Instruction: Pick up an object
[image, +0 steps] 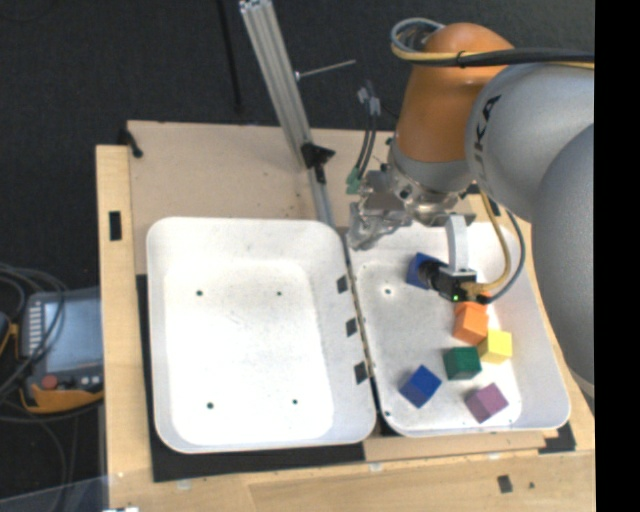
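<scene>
The right bin (400, 310) holds several small blocks: a blue one (421, 385) near the front, a purple one (487, 401) at the front right, a green one (462, 362), a yellow one (497, 345), an orange one (470, 322), and a second blue one (420, 269) further back, partly hidden by the arm's hardware. My gripper (366, 228) hangs over the back left corner of the right bin, near the divide between the bins. It is well apart from the blocks, and nothing shows between its fingers.
The left bin (245, 330) lies beside the right one. A slanted metal rail (290, 110) rises behind the bins. The grey and orange arm (470, 110) covers the back right. A pendant (60, 345) lies off the bench at left.
</scene>
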